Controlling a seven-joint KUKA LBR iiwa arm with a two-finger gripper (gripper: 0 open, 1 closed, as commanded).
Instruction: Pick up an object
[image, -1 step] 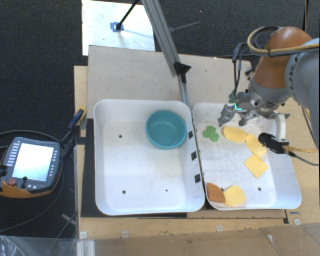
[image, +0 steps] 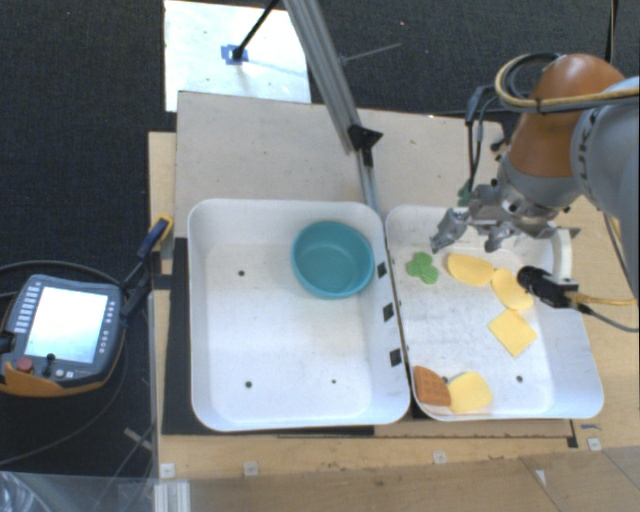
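A grey handheld control pendant with a pale screen (image: 62, 332) lies on the dark floor at far left, off the bench. On the bench sit two shallow white bins side by side. The left white bin (image: 240, 390) holds a round teal plastic bowl (image: 332, 258), upright near its far right corner. The right white bin (image: 560, 395) holds several small flat pieces: a small green clover-shaped piece (image: 422, 267) near its far left, a yellow oval piece (image: 469, 269) just right of that, a second yellow piece (image: 511, 289), a yellow square-cut piece (image: 513, 331), and at the near edge a brown-orange piece (image: 431, 386) touching a rounded yellow piece (image: 470, 393). The grey arm with its orange band reaches in from the right. Its two-finger gripper (image: 470, 238) hangs over the far part of the right bin, fingers spread apart with nothing between them. The green piece and the yellow oval lie just below and in front of the fingertips.
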